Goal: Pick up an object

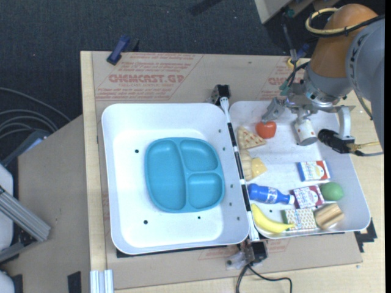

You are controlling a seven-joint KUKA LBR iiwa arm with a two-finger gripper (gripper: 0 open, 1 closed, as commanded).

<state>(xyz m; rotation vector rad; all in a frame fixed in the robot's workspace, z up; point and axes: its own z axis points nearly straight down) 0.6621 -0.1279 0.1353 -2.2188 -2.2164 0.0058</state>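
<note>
Reaching in from the right, the grey arm with its orange band (342, 35) hangs over the far end of the right-hand shallow white bin (360, 194), seemingly to pick from the clutter there. The left white bin (122, 133) holds a blue three-compartment plastic plate (183, 173). The two-finger gripper (286, 113) stands spread wide, holding nothing. The small red tomato-like toy (266, 129) sits just beside one finger (272, 110), probably the target.
</note>
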